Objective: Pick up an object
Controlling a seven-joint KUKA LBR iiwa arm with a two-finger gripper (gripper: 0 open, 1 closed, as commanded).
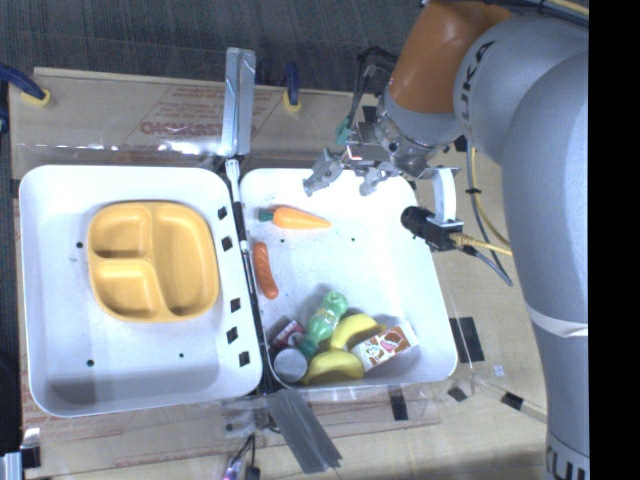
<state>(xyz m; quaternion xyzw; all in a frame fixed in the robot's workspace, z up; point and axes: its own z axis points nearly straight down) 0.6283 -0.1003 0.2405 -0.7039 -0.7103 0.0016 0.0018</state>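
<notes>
Low in the frame, in the right white bin point(425, 298), a grey can point(291, 365), green bottle point(323, 317), two yellow bananas point(340, 353) and small juice carton point(385, 345) huddle together. Higher lie an orange sausage point(264, 269) and orange carrot point(298, 218). At upper centre the gripper point(346, 177) hangs spread, holding nothing, above the bin's far edge, the arm slanting in from the right.

Grey arm point(545, 168), orange wrist band point(435, 53)
</notes>
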